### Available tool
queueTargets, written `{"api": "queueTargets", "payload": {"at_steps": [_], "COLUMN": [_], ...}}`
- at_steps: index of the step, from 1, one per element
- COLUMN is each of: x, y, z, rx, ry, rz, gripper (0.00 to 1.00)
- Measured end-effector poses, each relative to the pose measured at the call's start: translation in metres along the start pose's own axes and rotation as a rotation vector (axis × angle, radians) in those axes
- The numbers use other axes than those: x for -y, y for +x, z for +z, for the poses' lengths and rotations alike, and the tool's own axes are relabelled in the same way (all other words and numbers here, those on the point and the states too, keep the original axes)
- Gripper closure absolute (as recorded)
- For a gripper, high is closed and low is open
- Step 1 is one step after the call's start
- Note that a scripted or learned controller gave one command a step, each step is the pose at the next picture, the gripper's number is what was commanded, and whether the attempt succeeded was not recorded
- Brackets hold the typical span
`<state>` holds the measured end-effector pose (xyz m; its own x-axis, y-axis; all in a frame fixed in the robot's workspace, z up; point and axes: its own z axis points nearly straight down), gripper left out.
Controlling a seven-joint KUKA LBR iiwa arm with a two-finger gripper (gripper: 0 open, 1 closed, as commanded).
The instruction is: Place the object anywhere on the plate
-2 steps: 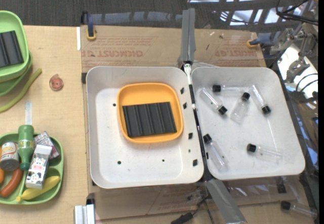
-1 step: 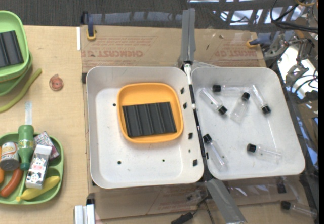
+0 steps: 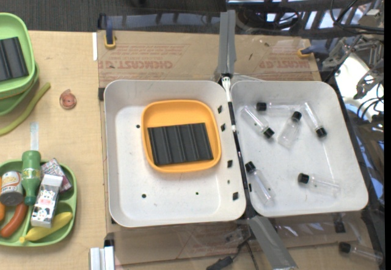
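In the camera view, the left bin holds an orange plate with a dark ribbed insert lying on it. The right bin holds several clear tubes with black caps, scattered apart: one tube near the left wall, one in the middle, one at the near right. No tube lies on the plate. I cannot tell the state of the gripper.

Bare white floor rings the orange plate in the left bin; scattered vials crowd the right bin.
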<state>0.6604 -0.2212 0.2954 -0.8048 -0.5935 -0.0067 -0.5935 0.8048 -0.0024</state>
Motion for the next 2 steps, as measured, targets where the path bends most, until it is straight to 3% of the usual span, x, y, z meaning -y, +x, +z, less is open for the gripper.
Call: {"api": "queueTargets", "payload": {"at_steps": [1, 2], "x": [0.0, -0.001], "y": [0.0, 0.0], "z": [-0.018, 0.001], "rx": [0.0, 0.0], "ry": [-0.001, -0.004], "rz": [-0.303, -0.669], "gripper": [0.0, 0.0]}}
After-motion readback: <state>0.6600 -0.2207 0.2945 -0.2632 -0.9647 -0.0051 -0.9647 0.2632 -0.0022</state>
